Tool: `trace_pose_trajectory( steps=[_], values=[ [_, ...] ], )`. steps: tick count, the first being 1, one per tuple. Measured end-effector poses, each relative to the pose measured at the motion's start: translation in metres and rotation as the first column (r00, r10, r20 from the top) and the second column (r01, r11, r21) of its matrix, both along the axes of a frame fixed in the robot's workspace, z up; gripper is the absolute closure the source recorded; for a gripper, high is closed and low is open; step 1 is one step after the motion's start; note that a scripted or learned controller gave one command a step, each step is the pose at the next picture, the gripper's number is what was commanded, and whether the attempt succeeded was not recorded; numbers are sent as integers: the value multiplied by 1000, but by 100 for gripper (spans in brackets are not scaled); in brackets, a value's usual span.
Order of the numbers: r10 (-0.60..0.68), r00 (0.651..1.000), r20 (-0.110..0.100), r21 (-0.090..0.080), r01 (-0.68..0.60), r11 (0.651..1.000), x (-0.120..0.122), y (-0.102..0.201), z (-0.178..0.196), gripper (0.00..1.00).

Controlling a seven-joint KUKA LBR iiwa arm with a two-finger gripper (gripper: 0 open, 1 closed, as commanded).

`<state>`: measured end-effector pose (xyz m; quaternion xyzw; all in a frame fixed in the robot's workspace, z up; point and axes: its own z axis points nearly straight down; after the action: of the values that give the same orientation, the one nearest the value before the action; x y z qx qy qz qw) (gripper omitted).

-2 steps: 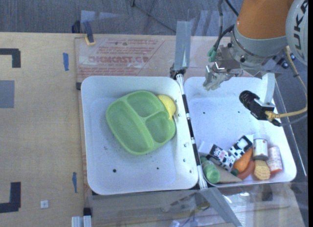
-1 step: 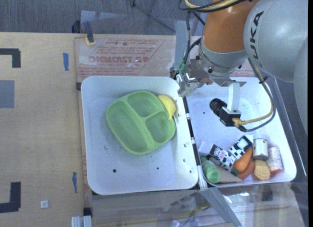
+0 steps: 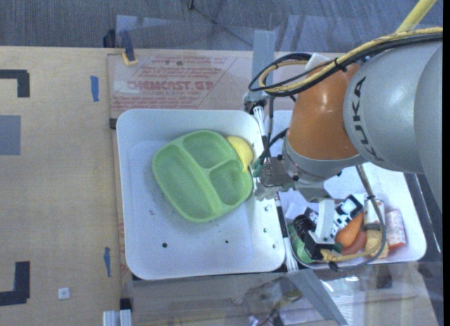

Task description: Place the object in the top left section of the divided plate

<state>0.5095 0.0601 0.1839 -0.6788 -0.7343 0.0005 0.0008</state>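
Observation:
A green divided plate [image 3: 200,173] lies tilted in the left white bin [image 3: 140,233]. A yellow rounded object [image 3: 242,150] rests against the plate's upper right rim, partly on the plate edge. The gripper [image 3: 264,177] hangs just right of the plate, near the wall between the two bins, under the orange band of the arm. The arm's body hides most of the gripper.
The right bin [image 3: 415,244] holds several toys, among them an orange carrot-like piece [image 3: 351,232], a black and white item [image 3: 336,213] and a red and white one [image 3: 395,227]. A cardboard sheet [image 3: 176,82] lies behind the bins.

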Motion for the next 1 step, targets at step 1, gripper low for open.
trace_pose_trajectory(
  steps=[1],
  values=[
    [-114,993,3,-1,114,993,82,-50,114,100]
  ],
)
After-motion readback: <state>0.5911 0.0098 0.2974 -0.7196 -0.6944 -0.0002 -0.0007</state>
